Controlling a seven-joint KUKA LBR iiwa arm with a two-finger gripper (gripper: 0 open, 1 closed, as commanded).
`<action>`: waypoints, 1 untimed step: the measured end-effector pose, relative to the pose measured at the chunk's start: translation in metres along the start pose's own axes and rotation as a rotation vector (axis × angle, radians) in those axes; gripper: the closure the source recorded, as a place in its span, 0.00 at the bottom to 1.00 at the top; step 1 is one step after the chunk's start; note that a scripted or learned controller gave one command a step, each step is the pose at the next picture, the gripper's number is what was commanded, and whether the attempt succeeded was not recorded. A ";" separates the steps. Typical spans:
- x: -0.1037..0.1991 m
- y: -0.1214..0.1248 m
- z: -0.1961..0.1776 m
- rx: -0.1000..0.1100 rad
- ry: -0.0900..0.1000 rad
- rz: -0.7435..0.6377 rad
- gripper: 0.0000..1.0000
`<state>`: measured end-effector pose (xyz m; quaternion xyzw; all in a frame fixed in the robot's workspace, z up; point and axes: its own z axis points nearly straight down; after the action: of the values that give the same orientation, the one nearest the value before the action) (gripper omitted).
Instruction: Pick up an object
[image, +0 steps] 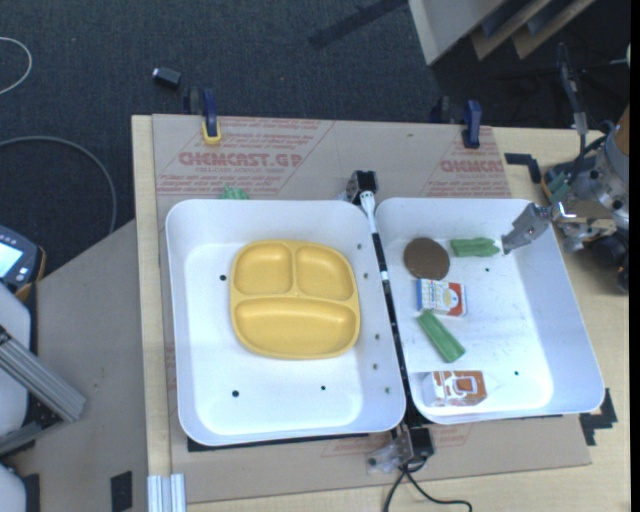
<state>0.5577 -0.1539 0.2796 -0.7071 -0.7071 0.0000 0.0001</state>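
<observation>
**Item: gripper, pre-pick**

My gripper (522, 232) hangs at right bin (560, 330) far-right edge; fingers apart or together: can't tell. Nothing held. Nearest: green block (473, 247), just beside, likely 1st pick. Brown disc (427, 258), small carton (441, 297) farther. Yellow tray (295, 299) in left bin (200, 330).

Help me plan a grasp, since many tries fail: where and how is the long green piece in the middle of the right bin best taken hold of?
Grip the green piece across its narrow width at mid-length, coming straight down from above. It lies flat and slanted, upper-left to lower-right, so the hand should probably turn to straddle its long sides. The small carton sits close above its upper end, so avoid that end.
</observation>
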 end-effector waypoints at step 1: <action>0.018 -0.042 0.133 0.012 0.005 0.001 0.00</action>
<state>0.5158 -0.1357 0.1464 -0.7074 -0.7068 0.0028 0.0061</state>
